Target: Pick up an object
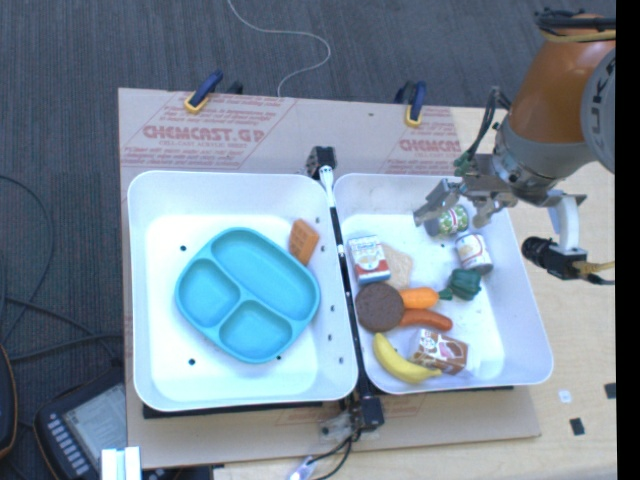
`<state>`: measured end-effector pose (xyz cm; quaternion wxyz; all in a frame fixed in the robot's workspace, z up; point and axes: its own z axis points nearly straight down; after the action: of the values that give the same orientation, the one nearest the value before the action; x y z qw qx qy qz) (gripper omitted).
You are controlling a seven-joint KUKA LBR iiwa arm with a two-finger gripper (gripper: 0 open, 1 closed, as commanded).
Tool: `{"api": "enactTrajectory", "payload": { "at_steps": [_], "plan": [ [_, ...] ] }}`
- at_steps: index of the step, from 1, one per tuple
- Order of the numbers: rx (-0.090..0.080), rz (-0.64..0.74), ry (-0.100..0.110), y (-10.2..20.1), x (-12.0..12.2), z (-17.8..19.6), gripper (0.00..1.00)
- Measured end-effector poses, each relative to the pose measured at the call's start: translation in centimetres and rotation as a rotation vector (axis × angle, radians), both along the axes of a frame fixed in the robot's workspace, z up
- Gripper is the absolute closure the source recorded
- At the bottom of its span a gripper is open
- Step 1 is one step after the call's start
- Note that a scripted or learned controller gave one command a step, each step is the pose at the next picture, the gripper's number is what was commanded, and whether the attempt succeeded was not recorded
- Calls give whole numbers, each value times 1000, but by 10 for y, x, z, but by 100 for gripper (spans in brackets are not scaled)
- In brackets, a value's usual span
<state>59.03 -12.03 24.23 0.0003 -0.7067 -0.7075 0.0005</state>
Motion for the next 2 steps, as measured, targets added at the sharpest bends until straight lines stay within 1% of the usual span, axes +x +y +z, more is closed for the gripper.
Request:
{"api": "enactTrajectory", "payload": {
  "at_steps": [1,2],
  "plan": [
    [0,-1,-1,-35,-6,-141,0],
    [-17,-11,-30,3,-45,-149,0]
  ]
}}
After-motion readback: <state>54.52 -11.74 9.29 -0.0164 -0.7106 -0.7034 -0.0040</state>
